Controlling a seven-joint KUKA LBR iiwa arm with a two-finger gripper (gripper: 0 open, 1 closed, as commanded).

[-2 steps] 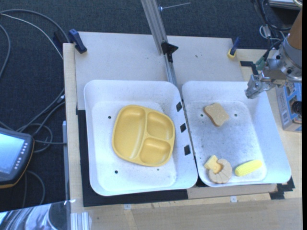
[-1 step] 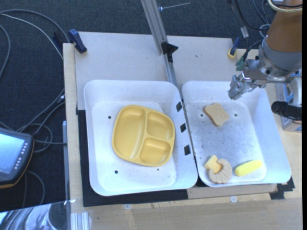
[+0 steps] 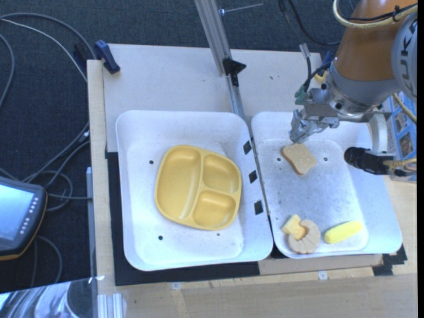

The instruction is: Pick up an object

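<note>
The fingers [image 3: 299, 132] of the grey arm [image 3: 371, 38] hang over the far part of the right-hand bin [image 3: 371, 197], their tips drawn close together and pointing down at a tan slice of toy bread [image 3: 299, 158]. Nothing sits between them. The bread lies flat on the bin floor just below the tips; whether the tips touch its upper edge cannot be told from this slant.

Further toward the near rim of the same bin, well apart from the fingers, lie 3 more pieces: a small yellow chunk [image 3: 293, 227] resting against a round tan biscuit-like piece [image 3: 306, 240], and just beside them, to the side away from the other bin, a yellow corn cob [image 3: 343, 231] lying on its side.

To the other side of the fingers, across the join where the 2 bins meet, the left-hand bin [image 3: 132, 177] holds a yellow tray [image 3: 197, 187] with 3 compartments, set at a slight angle near the middle of the floor. None of its compartments holds anything.

Both bins rest on the pale table [image 3: 165, 78]. A slanted metal bar [image 3: 215, 32] runs down from the far edge toward the join between the bins, just beside the fingers on the left-bin side.
</note>
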